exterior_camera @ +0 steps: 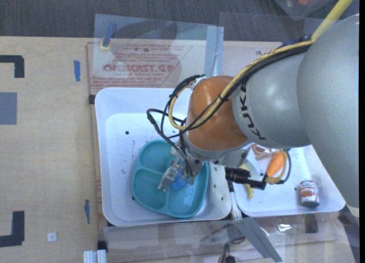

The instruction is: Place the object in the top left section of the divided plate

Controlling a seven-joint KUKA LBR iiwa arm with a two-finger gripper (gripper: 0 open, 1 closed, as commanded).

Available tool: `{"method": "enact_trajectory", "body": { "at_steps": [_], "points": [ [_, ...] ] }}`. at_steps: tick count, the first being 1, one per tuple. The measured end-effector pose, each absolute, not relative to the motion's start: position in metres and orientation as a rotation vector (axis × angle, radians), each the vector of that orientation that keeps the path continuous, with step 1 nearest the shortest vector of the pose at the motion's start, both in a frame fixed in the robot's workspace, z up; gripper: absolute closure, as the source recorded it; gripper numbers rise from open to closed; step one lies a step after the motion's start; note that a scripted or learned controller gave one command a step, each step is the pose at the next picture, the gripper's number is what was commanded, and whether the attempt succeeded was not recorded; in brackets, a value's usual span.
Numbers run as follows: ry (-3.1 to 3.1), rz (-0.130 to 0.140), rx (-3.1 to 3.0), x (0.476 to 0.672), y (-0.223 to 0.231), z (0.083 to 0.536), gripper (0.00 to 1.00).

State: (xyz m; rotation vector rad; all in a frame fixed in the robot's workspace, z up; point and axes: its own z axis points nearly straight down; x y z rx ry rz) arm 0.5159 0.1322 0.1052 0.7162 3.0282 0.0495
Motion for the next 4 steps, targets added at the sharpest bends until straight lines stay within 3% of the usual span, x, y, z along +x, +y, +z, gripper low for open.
{"method": "enact_trajectory", "body": {
  "at_steps": [1,2,3,4],
  "points": [
    [3.073,0.001,0.646,0.48,0.163,0.14,0.0],
    [2.86,-0.001,1.295,0.551,0.16,0.28,0.0],
    [2.861,-0.001,1.286,0.552,0.163,0.288,1.0],
    [2.725,-0.007,1.569,0.538,0.197,0.175,1.0]
  ]
}}
